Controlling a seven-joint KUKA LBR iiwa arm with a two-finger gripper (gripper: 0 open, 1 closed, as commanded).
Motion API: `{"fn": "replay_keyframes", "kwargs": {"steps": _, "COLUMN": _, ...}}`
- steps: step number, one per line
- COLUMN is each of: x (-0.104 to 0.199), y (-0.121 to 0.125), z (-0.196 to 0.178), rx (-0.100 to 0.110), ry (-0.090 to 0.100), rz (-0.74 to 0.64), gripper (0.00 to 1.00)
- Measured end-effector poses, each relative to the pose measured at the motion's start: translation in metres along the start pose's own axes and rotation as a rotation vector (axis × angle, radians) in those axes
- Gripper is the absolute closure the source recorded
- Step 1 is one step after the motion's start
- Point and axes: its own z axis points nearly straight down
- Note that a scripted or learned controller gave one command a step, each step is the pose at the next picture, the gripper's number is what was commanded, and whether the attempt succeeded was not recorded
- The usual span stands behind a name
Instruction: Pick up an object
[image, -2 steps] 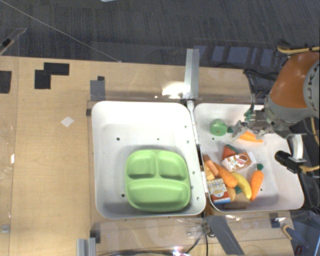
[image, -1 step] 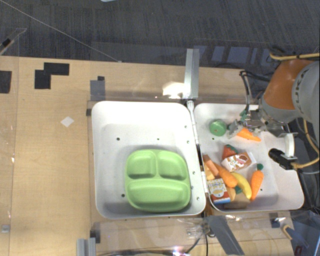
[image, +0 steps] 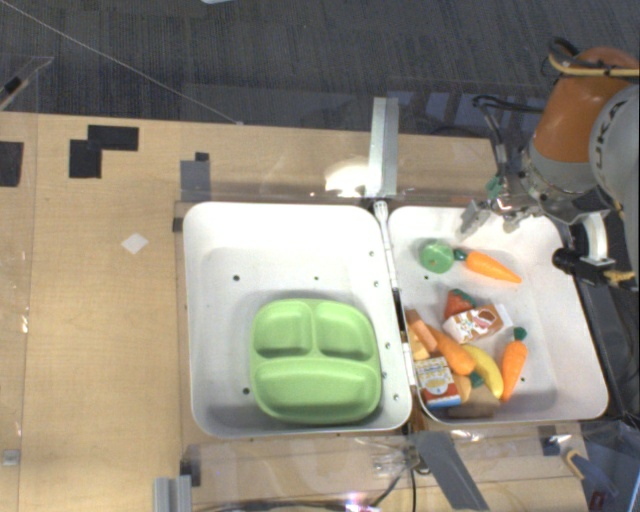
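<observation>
Looking down on the bench (image: 90, 330) I see light wood filling the left and two white bins side by side on it. Left bin (image: 215, 290) holds a green divided plate (image: 315, 360) lying flat, toward its front right, two small compartments at the back and one long one at the front. Right bin (image: 570, 330) holds the toy food. My arm (image: 585, 120) comes in from the upper right, orange band above grey wrist, and the gripper (image: 492, 213) hangs over the back left part of the right bin, near the back wall. Its two fingers (image: 472, 218) look spread apart with nothing between them. Just in front of the gripper, apart from it, lies a carrot with a round green top (image: 470, 260), green end left, orange tip pointing right. Further front is a heap against the bin's left wall and front: a small red-and-white carton (image: 472, 324), a yellow banana (image: 486, 368) touching it, a second carrot (image: 512, 366) standing nearly along the bin's depth just right of the banana, an orange sausage-like piece (image: 447, 348) left of the banana, and a little box with a printed label (image: 434, 378) at the front left corner. Smaller bits under the heap I can't make out.
</observation>
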Motion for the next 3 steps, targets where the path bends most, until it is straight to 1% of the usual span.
{"fn": "replay_keyframes", "kwargs": {"steps": 1, "x": 0.006, "y": 0.001, "z": 0.013, "rx": 0.002, "ry": 0.001, "rz": 0.099, "gripper": 0.00}}
{"fn": "replay_keyframes", "kwargs": {"steps": 2, "x": 0.003, "y": -0.043, "z": 0.064, "rx": 0.000, "ry": 0.001, "rz": 0.020, "gripper": 0.00}}
{"fn": "replay_keyframes", "kwargs": {"steps": 3, "x": 0.003, "y": -0.040, "z": 0.051, "rx": -0.006, "ry": -0.001, "rz": 0.017, "gripper": 1.00}}
